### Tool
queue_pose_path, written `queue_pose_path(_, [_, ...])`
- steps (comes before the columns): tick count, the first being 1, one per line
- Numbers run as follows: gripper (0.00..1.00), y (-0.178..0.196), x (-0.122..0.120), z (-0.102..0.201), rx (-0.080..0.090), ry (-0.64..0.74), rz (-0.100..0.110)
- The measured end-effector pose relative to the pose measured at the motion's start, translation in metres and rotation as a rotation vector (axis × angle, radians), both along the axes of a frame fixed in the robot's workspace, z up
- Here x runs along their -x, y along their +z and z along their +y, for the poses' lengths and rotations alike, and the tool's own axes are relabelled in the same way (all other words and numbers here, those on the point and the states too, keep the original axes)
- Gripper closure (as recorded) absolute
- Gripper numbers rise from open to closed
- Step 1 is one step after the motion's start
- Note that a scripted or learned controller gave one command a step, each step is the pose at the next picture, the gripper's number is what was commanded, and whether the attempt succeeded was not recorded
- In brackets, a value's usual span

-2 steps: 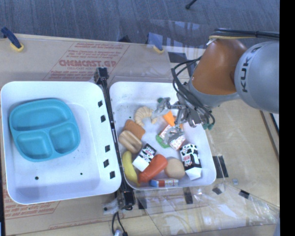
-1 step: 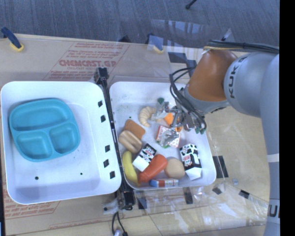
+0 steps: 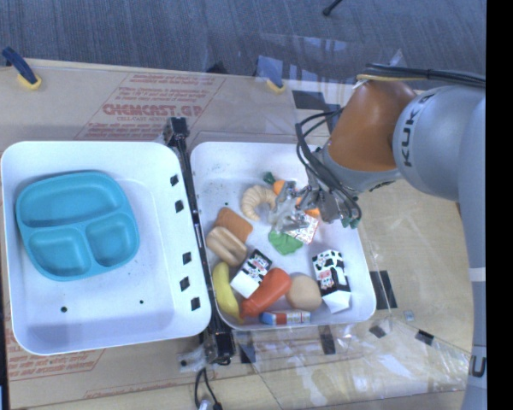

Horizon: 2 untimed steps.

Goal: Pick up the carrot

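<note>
My arm (image 3: 410, 139) reaches in from the right, grey with the orange band above the wrist, and bends down over the right bin (image 3: 359, 254). My gripper (image 3: 301, 203) hangs low in the upper middle of that bin, among cables and metal parts. Whether it is open or closed I cannot tell; the wrist hardware hides it.

Carrot (image 3: 268, 290): orange-red, lying on a slant in the lower part of the right bin, well apart from my gripper. It touches a black-and-white carton (image 3: 253, 272) on its upper left and a tan, egg-like lump (image 3: 304, 292) on its right. A banana (image 3: 224, 289) lies just to its left along the bin wall. A marker pen (image 3: 284, 318) lies just below it at the bin's near edge.

Other items in the right bin: a second black-and-white carton (image 3: 331, 278) at lower right; a bread roll (image 3: 226, 246) and an orange-brown block (image 3: 234, 224) at the left side; a croissant (image 3: 258, 200) near the top; a green piece (image 3: 283, 243) just below my gripper, beside a crumpled shiny wrapper (image 3: 301, 227).

Left bin (image 3: 94, 323): holds a blue divided tray (image 3: 75, 224) in its upper left part.

Both bins sit on a brown cardboard sheet (image 3: 145, 101).
</note>
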<state>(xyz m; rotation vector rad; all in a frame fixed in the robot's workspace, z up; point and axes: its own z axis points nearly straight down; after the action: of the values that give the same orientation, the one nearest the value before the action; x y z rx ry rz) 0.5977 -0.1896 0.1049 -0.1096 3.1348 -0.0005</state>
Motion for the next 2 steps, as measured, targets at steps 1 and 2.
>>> queue_pose_path(1, [1.00,0.093,0.051,0.116,-0.004,-0.089,-0.006])
queue_pose_path(2, [1.00,0.087,0.121,0.166,-0.002,-0.344,0.008])
